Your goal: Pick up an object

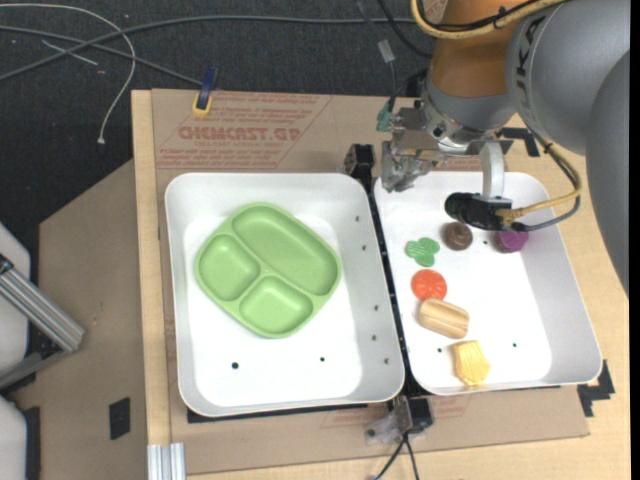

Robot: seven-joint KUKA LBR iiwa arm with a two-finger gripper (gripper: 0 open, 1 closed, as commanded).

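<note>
Yellow toy (470,361); "CHEMCAST GP" cardboard (240,133)

Robot lab test bench

Loose cables (70,30) trail over dark carpet at ten o'clock; two white bins (190,298) sit on printed cardboard (240,128), with toy food (430,285) at four o'clock.

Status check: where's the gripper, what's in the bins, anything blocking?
Gripper at right bin's far-left corner, nothing visibly held. Six small items loose in that bin. Green tray in left bin. No obstruction seen.

Arm (560,58) cut by top, right edges; purple item (512,240) half hidden.
</note>
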